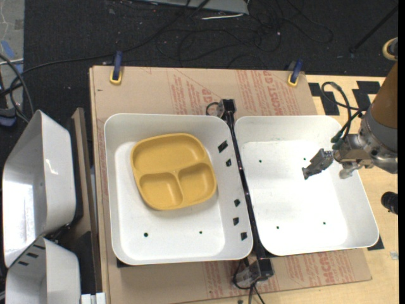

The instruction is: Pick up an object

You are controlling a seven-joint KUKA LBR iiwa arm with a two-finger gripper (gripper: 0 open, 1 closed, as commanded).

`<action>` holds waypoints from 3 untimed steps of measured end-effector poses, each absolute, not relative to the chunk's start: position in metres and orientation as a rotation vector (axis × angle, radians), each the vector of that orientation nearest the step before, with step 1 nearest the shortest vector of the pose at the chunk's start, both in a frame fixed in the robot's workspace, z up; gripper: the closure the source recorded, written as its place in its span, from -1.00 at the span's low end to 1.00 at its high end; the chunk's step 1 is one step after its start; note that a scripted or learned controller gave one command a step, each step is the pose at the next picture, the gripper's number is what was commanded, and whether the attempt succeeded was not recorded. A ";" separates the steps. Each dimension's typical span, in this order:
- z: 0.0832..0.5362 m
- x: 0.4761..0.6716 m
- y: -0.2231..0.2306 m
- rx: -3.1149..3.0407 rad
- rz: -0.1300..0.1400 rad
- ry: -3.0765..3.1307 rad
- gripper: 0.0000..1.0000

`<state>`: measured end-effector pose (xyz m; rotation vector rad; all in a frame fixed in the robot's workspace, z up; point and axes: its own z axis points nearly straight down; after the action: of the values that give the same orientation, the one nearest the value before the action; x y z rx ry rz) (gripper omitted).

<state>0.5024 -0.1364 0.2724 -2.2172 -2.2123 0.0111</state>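
While the grey arm's two-finger gripper [314,167] hovers over the right white bin [354,233] | pincer state: cannot tell, nothing visibly held | target: yellow three-compartment plastic plate [173,170] flat in left white bin [123,233], well apart | judgement: reach across needed

arm [386,119] cut off at right edge, tool [314,164] fingers too small to tell
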 end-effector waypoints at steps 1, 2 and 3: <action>0.278 0.504 -0.136 -2.220 0.001 -2.223 -1.00; 0.234 0.501 -0.134 -2.221 0.003 -2.218 -1.00; 0.187 0.494 -0.139 -2.221 0.005 -2.215 -1.00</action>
<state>0.4937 -0.1394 0.1869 -2.2212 -2.2152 0.0051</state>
